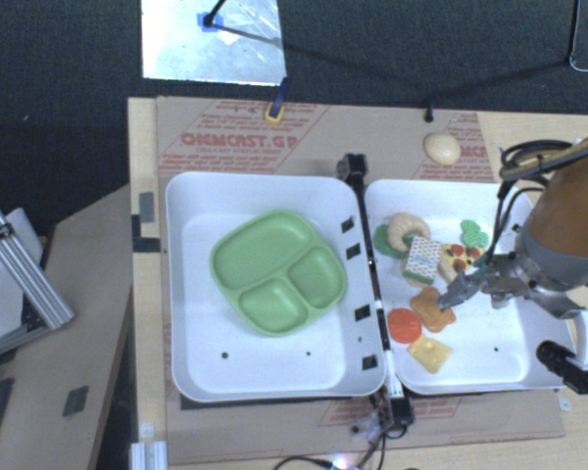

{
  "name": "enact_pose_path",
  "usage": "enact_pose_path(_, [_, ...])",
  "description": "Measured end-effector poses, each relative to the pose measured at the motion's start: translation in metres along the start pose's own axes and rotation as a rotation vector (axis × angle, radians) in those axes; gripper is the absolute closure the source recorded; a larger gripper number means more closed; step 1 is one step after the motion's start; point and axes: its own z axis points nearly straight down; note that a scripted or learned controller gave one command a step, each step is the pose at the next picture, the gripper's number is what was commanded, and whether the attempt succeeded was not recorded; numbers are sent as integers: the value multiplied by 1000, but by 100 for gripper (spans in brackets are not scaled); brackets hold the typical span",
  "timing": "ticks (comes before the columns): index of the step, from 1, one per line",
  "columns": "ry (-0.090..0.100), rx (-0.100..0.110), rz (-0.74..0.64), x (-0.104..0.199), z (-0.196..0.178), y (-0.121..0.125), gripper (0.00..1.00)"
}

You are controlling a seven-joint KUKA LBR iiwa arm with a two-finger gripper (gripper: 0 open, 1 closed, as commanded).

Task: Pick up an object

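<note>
Small toy foods (423, 258) are heaped in the right bin (490, 360), centre right of frame. An orange piece (430, 308) lies flat among them.

Dark blue-black carpet-like floor (421, 27) across the top and down the left. Pale wooden bench (147, 145) in the middle, topped by a cardboard sheet (235, 137) printed with red lettering. Shiny silver square sheet (212, 29) lying on the floor beyond the bench's far edge, a thin dark rod crossing it at a slant. Lower tan table surface (78, 292) at the left, meeting the bench's side. Slanted metal rails (15, 262) at the far left edge. Thin looped cable (576, 27) at the upper right. Even, soft light, no hard shadows
</note>
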Motion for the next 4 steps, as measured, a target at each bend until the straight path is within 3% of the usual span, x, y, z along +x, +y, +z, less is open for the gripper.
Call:
enact_pose_path(1, [-2, -12, -3, 0, -6, 3, 0])
enact_pose_path(3, [-1, -11, 0, -9, 99, 9, 0])
enact_pose_path(4, [-2, -14, 0, -9, 100, 10, 0])
